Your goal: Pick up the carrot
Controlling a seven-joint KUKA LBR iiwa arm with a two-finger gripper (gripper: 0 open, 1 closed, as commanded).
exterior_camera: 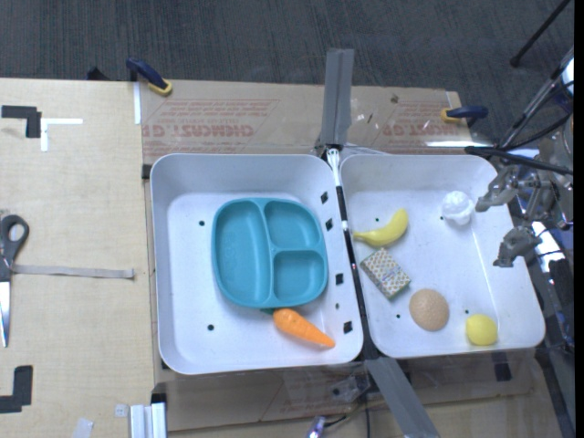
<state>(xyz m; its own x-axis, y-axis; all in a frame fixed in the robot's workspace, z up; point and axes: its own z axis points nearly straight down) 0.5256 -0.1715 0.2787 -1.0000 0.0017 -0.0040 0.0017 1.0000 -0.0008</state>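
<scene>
The carrot (303, 328) lies nearest the camera, on the floor of the left bin (178, 272), near its front wall. It points from about ten o'clock, where its thick end is, to four o'clock. Its thick end is just beside the front edge of the blue divided plate (270, 252), which fills the middle of that bin; whether they touch cannot be told.

In the right bin (511, 336), a lemon (482, 329) sits toward five o'clock, near the front right corner. A brown egg-shaped ball (428, 308) is at nine o'clock from the lemon, close by. A small patterned box (385, 273) rests tilted just at eleven o'clock from that ball. A banana (382, 230) lies at twelve o'clock from the box, near the wall between the bins. A small white crumpled thing (456, 207) sits toward the bin's one o'clock part.

The end effector (504, 226) hangs over the right rim of the right bin, at three o'clock from the white thing and well apart from the carrot. Its two grey fingers (495, 192) stand apart from each other, spread wide, with nothing between them.

A pair of scissors (9, 272) lies on the table (73, 199) at the far left, at nine o'clock from the plate.
</scene>
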